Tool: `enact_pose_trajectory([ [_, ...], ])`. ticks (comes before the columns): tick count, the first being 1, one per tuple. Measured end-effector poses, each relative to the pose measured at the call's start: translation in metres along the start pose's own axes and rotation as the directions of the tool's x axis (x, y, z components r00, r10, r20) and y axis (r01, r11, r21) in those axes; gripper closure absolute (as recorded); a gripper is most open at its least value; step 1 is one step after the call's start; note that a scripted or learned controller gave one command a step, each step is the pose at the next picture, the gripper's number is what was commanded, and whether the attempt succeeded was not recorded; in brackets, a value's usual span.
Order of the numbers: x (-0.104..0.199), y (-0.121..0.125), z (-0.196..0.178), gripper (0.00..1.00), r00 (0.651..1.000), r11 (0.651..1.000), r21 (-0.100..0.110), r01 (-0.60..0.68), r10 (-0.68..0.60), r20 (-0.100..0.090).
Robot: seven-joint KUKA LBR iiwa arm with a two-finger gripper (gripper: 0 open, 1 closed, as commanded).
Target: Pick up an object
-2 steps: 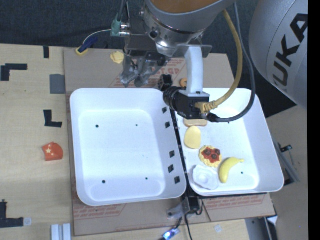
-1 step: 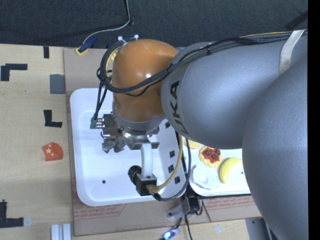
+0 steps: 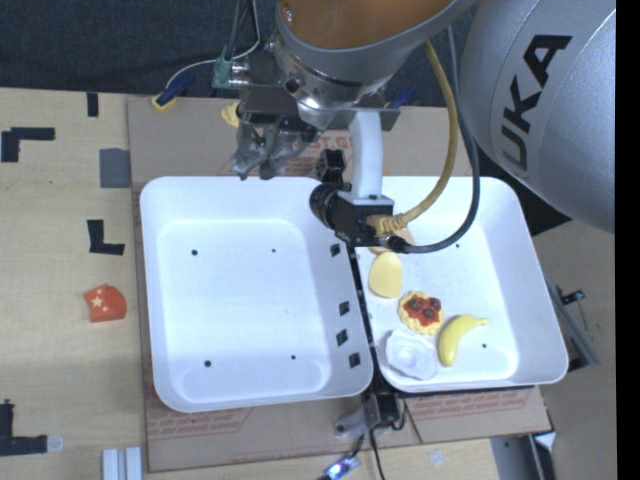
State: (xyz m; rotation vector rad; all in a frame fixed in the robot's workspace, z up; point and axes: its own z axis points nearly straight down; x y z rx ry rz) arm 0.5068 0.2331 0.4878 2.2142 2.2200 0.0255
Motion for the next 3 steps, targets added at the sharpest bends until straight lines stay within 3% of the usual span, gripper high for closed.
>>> enact_pose_trajectory([
  [1, 0.001, -0.023, -0.051, 1.00, 1.000, 1.000, 0.011, 0.001, -0.001, 0.004],
  [2, 0.001, -0.023, -0.047, 0.00, 1.000, 1.000, 0.017, -0.001, 0.000, 0.008],
  [3, 0.001, -0.022, -0.057, 1.00, 1.000, 1.000, 0.018, 0.002, -0.002, 0.009],
])
